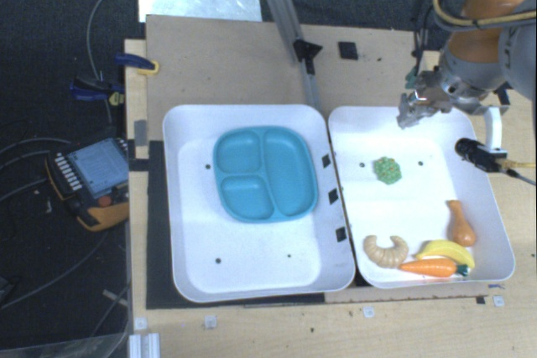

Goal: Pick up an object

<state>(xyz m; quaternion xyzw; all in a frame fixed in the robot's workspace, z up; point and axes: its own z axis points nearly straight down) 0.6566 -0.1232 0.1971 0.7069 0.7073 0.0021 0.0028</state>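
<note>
Over the far rim of the right bin, near its back corner, hangs the gripper, with nothing seen in its grasp. Spread or pressed together: cannot tell from this slant. Carried by the grey arm reaching in from the right.

In that same bin, five candidates. Nearest the tool, alone on bare white floor, a small green piece, like a broccoli floret. Along the near wall, crowded together: a pale croissant, a banana, and a carrot lying just beside or touching the banana. Somewhat apart, toward the right wall, an orange-brown drumstick.

In the left bin, a blue divided plate, well away from the tool.

Reads as the approach step: positioned above the bin, not yet down on any object.

Next, probably: travel toward the near side and lower onto one target. The green piece looks easiest, having free room all round; small, though, so calls for close centring. The near-wall cluster risks nudging neighbours or fouling the wall.
</note>
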